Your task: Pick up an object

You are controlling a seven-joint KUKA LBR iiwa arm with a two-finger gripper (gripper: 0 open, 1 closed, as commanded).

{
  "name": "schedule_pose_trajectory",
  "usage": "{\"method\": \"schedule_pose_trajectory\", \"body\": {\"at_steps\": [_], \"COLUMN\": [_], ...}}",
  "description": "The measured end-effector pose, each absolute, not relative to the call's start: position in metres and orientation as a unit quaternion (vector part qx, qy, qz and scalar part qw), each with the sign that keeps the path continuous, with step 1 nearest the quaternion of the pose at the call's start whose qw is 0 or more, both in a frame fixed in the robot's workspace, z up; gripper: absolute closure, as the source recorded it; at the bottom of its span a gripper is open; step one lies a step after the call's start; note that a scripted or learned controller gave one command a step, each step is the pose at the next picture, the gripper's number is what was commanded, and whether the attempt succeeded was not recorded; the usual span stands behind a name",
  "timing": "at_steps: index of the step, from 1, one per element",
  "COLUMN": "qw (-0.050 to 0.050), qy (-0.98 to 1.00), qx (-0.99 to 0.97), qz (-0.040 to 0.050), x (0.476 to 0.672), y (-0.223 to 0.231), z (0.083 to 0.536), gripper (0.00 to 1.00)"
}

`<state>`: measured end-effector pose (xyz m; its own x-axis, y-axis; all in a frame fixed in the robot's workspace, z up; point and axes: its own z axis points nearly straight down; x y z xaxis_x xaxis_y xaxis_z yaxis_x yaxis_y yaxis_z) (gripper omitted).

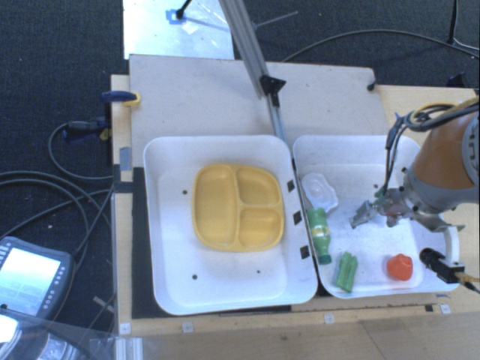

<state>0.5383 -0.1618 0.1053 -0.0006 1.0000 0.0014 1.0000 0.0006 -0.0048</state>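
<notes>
The right bin (352, 152) holds a clear plastic cup (320, 191), a green bottle (320, 234) along its left wall, a small green block (346, 271) near the front, and an orange-red cup (400, 267) at the front right. My gripper (362, 215) hangs over the middle of this bin, pointing left, between the bottle and the arm's wrist (409, 205). Nothing shows between its tips. The orange-red cup lies just in front of the wrist.
The left bin (169, 276) carries a yellow divided tray (238, 206). A grey pole (247, 36) slants across the back of the bench. Cables and a handheld pendant (26, 272) lie on the floor at the left.
</notes>
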Motion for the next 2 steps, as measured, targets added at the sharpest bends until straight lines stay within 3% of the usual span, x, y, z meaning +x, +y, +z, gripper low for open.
{"method": "schedule_pose_trajectory", "body": {"at_steps": [1, 2], "qw": [-0.001, -0.003], "qy": [-0.707, -0.709], "qx": [-0.707, -0.706], "qz": [-0.0008, -0.0017], "x": [0.540, 0.549], "y": [-0.162, -0.171], "z": [0.119, 0.174], "gripper": [1.00, 1.00]}}
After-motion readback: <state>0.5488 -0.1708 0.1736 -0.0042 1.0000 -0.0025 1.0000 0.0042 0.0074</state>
